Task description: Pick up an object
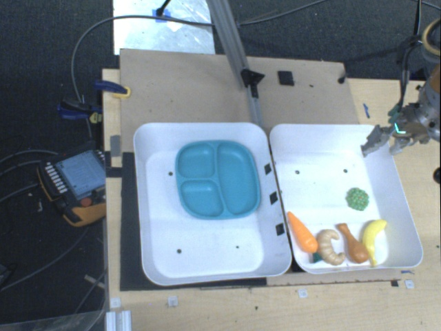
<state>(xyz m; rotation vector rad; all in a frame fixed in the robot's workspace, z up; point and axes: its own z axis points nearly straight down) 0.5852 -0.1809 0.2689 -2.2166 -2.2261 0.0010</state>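
Note:
The right bin point(324, 150) holds several toy foods along its near side: an orange carrot point(302, 232), a tan curled shrimp-like piece point(329, 245), a brown drumstick point(351, 243), a yellow banana point(373, 238) and a green broccoli point(357, 198). My gripper point(384, 138) hovers over the bin's far right corner, well away from the food. Nothing shows between its two grey fingers, which stand apart.
The left bin point(158, 254) holds a blue divided plate point(218, 178). A grey pole point(231, 36) slants across the cardboard behind the bins. Cables, clamps and a handheld pendant point(74, 181) lie on the dark floor to the left.

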